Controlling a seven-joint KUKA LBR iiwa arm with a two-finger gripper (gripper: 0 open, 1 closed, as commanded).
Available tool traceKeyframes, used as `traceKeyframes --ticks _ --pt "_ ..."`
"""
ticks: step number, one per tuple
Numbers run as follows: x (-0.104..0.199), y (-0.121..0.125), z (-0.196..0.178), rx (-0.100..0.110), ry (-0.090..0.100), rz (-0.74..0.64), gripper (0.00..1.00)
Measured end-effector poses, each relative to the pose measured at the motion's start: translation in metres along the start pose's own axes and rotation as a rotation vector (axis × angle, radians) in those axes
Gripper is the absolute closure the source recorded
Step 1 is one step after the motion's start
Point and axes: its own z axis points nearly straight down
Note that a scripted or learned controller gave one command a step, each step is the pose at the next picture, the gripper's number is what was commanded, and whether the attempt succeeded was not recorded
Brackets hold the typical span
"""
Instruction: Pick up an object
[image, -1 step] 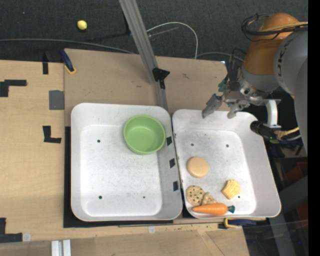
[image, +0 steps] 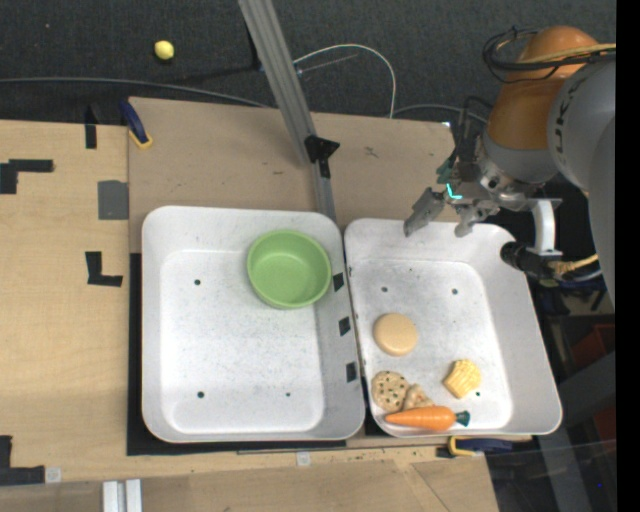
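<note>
Carrot (image: 424, 420): orange, green stem end, lies along right bin (image: 500, 262) front wall, long axis left-right, stem pointing right. Gripper (image: 441, 220) above bin's far edge, fingers spread wide, nothing between.

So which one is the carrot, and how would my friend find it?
Look at the right white bin, the one nearest the gripper. Go down to its front edge, where small toy foods sit close together. The carrot is the long orange one lying flat below the cookie, while the bun is round and tan.
</note>
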Motion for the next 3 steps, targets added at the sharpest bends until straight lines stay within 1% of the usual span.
traceKeyframes --ticks 1,2,3 --pt "-0.004 -0.003 0.064 0.007 0.000 0.002 0.00" --pt "0.002 -0.004 0.109 0.005 0.000 0.001 0.00" --pt "0.003 -0.005 0.129 0.002 -0.001 0.001 0.00"
